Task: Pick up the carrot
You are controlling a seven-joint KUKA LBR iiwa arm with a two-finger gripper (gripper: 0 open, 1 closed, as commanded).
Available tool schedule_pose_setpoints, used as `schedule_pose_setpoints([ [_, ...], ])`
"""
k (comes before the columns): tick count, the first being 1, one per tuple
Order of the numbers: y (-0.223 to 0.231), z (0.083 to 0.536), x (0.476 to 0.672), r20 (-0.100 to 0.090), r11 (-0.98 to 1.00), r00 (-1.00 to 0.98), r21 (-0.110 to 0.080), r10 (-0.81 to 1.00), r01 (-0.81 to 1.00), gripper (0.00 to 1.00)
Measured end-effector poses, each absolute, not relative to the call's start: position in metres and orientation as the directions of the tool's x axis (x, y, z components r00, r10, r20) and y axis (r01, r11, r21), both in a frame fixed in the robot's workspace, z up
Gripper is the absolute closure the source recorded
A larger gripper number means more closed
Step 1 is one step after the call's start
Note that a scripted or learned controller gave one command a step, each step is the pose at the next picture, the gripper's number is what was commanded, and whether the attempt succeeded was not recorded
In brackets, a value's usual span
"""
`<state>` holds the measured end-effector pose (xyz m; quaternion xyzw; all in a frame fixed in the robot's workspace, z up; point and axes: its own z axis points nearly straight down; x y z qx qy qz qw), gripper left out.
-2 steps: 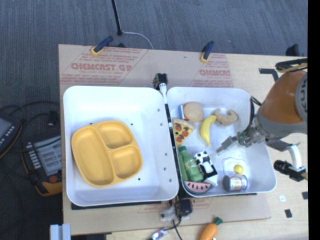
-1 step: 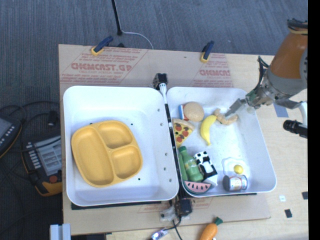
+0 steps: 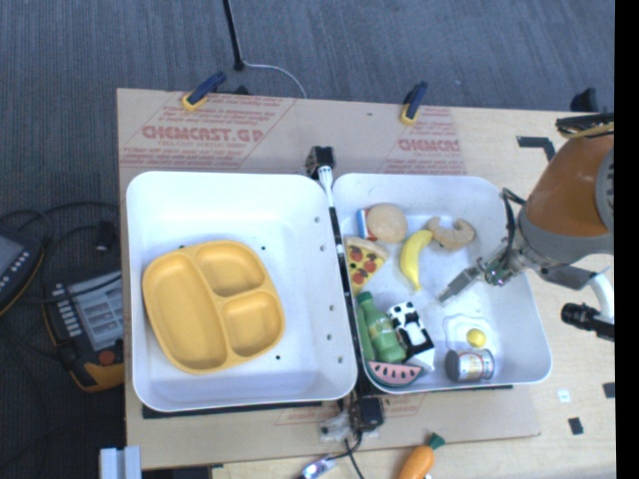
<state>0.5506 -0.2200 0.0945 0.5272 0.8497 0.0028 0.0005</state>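
We see the gripper [image 3: 461,283] low inside the right bin [image 3: 519,367], reaching in from the right under the arm's orange band [image 3: 564,193]. Its fingers [image 3: 452,288] read as one thin grey wedge pointing down-left; we cannot tell whether they are parted or closed, and we see nothing between them. The tip lies on bare bin floor, just right of the banana [image 3: 413,257] and just above the fried egg [image 3: 468,332].

Further out in the same bin: a round bread roll [image 3: 386,222] and a tan, pretzel-like piece [image 3: 456,233] toward the far wall, a pizza slice [image 3: 363,259] by the divider, a green bottle [image 3: 377,329], a black-and-white cow-patterned item [image 3: 408,328], a watermelon slice [image 3: 395,372] and a small can [image 3: 469,365] along the near wall.

The carrot [image 3: 416,461] is in neither bin. It lies on the bench [image 3: 250,128] in front of the right bin, at the frame's lower edge, well apart from the gripper. It is orange with a short green top at its upper right end, lying tilted; its lower left end is cut off by the frame edge, so we do not have its full length.

The left bin [image 3: 200,193] holds a yellow divided plate [image 3: 212,303] with three compartments.

Hard to read: the cow-patterned item's true shape, and the can's label.
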Motion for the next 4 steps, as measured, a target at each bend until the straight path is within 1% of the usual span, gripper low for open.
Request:
schedule_pose_setpoints([
  [1, -0.149, 0.09, 0.615, -0.009, 0.47, -0.47, 0.012, 0.883, 0.883, 0.0],
  [2, -0.214, 0.215, 0.669, -0.005, 0.358, -0.358, 0.002, 0.934, 0.934, 0.0],
  [3, -0.147, 0.147, 0.668, 0.0, 0.194, -0.194, -0.001, 0.981, 0.981, 0.0],
  [4, -0.113, 0.104, 0.641, -0.004, 0.148, -0.148, 0.009, 0.989, 0.989, 0.0],
])
